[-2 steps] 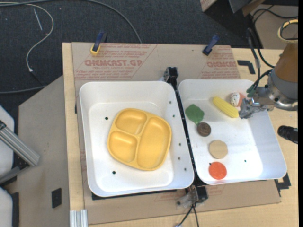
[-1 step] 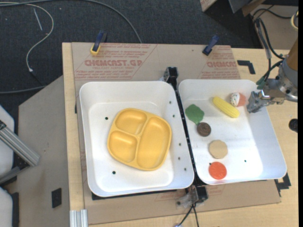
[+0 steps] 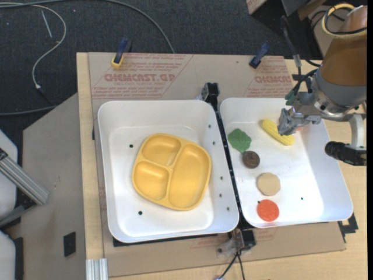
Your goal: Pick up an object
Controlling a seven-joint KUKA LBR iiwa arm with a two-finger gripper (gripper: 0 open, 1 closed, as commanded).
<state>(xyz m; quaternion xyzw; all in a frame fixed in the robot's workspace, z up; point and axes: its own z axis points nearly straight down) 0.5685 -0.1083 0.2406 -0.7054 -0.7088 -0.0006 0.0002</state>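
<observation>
Right now the jaws (image 3: 289,123) hang low over the right bin (image 3: 326,185), touching or just above the corn (image 3: 277,132) at its far end; whether they are released or clenched cannot be told. Nearby lie a green piece (image 3: 239,139), brown disc (image 3: 251,159), tan disc (image 3: 268,184) and red disc (image 3: 268,210). A yellow plate (image 3: 172,171) sits in the left bin (image 3: 116,156).

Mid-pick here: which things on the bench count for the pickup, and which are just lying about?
For the job: gripper, over the yellow corn piece; other candidates in the right bin: green piece, brown disc, tan disc, orange-red disc.

Lying about: yellow divided plate, blue clamps, cables.
</observation>
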